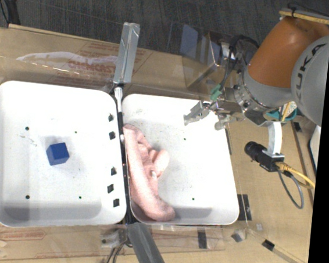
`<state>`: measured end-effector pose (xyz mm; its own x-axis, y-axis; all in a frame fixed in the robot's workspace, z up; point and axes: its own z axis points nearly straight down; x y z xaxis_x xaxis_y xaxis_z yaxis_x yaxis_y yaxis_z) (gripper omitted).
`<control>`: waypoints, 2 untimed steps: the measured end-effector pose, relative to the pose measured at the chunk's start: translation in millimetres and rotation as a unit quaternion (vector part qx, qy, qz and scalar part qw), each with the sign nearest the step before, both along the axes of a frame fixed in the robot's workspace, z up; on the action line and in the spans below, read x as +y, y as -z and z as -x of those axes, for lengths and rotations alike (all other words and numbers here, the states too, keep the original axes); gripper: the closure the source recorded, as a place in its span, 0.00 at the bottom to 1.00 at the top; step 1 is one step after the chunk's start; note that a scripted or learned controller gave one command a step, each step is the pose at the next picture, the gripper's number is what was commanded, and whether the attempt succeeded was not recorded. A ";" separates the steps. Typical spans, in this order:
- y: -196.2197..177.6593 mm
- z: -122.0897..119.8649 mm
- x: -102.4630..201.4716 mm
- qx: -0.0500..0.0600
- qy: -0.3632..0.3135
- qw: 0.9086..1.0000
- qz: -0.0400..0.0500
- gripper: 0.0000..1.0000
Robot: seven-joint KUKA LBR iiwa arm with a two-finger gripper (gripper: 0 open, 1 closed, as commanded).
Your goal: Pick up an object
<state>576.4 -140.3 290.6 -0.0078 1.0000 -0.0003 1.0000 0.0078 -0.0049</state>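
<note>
Down along the right bin's (225,163) left wall lies a pink soft toy (145,175), probably light and squashy; its thick middle suits pinching. Farther back, the gripper (207,115) hovers, fingers spread, holding nothing.

I work from a single fixed camera mounted above the surface (176,71), angled down at a slant. It frames both white bins side by side, the left bin (15,106) and the right bin (206,179), at moderate range. The arm (283,59) enters from the frame's right.
</note>
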 end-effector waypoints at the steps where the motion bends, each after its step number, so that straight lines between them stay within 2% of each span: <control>1: -9.5 -0.4 0.8 0.002 -0.003 1.000 0.000 1.00; 2: -32.4 -80.5 48.7 -0.002 -0.083 0.997 0.000 1.00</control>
